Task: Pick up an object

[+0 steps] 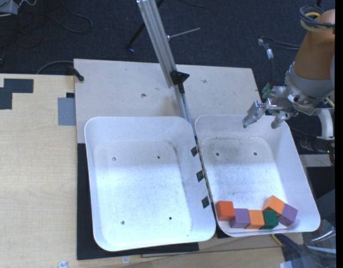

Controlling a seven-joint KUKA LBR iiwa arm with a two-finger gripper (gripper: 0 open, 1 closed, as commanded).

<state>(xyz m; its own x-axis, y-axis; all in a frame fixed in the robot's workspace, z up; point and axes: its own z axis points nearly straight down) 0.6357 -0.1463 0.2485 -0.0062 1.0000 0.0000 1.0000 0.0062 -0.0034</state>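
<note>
Blocks point(256, 214) lay in a cluster at the lower right of the frame, inside the right bin point(305, 180). Its jaws open and empty, the gripper point(266, 116) hung above that bin's upper rim. Reaching seemed the step; descending toward the cluster came next.

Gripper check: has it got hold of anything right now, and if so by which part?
Nothing is held. The gripper hangs open above the right bin's far rim, while the blocks lie clustered at its near edge.

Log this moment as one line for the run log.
pincer open, above right bin's far edge | holding nothing | blocks clustered at near edge
</note>
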